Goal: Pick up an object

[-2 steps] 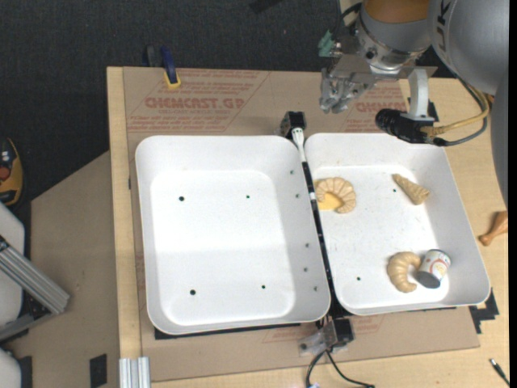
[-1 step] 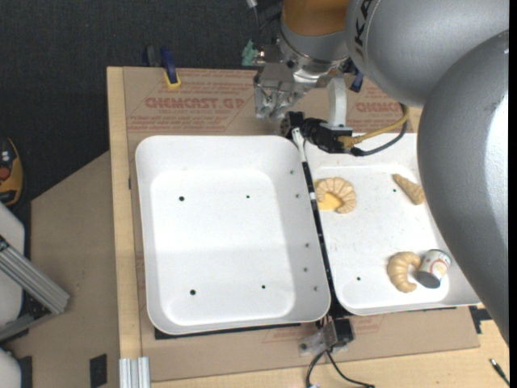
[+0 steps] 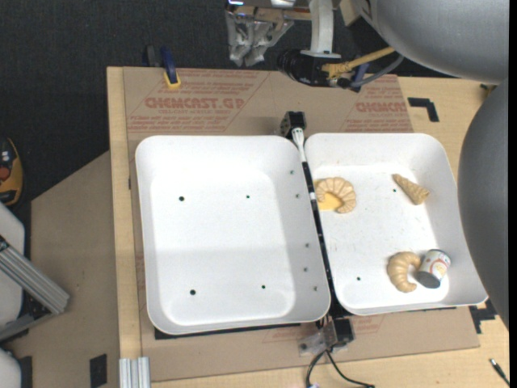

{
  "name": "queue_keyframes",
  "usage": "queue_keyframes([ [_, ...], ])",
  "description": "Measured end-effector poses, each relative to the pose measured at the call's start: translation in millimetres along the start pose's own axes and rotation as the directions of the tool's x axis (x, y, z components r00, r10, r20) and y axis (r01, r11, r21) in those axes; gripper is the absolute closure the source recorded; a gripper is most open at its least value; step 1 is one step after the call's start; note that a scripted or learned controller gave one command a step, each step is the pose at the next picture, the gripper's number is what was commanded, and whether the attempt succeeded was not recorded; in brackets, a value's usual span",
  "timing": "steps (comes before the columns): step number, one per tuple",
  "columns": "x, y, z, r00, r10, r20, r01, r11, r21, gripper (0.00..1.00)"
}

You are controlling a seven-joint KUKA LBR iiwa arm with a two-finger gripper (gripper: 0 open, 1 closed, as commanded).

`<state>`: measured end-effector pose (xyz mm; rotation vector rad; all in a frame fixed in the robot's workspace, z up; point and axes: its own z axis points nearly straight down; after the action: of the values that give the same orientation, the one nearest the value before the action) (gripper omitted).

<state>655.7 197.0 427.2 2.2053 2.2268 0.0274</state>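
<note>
Camera view. Closest to the lens: my own arm [image 3: 452, 14], big grey out-of-focus bulk filling the top-right corner and running down the right edge.

My gripper [image 3: 252, 45] sits at the top of the frame, past the far edge of the bench, above the dark floor, well apart from both bins. Metallic fingers point down; from this angle I cannot tell if they're apart or together. Nothing visible between them.

Left bin [image 3: 161, 176]: bare white floor with a few small dark holes.

Right bin [image 3: 380, 145] has all the candidates:
- croissant [image 3: 338, 193], tan, curled, hard against the left wall next to the divider between bins, with a yellowish piece showing under it.
- cone-shaped pastry [image 3: 411, 188], tan, toward the far right, lying on its side, tip pointing up-left.
- second croissant [image 3: 402, 270], near the front right corner.
- small cylindrical can [image 3: 433, 268], white with a grey end, on its side, touching that second croissant on its right.

Both bins sit on a brown cardboard sheet [image 3: 202, 103] with red lettering. Blue-and-yellow clamp [image 3: 170, 67] at its far left corner. Black clips [image 3: 292, 124] at the joint between bins, far and near ends.
</note>
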Motion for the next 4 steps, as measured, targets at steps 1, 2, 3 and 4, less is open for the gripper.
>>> queue_keyframes([
  [1, 30, -38, 25, 1.000, 0.005, 0.007, -0.005, 1.000, 0.023, 1.00],
  [2, 29, -105, 16, 1.000, 0.007, 0.008, -0.007, 1.000, 0.024, 1.00],
  [3, -34, -165, 152, 1.000, 0.015, 0.015, -0.016, 0.999, 0.037, 1.00],
  [4, 33, -135, 19, 1.000, 0.002, -0.001, -0.002, 1.000, 0.002, 1.00],
])
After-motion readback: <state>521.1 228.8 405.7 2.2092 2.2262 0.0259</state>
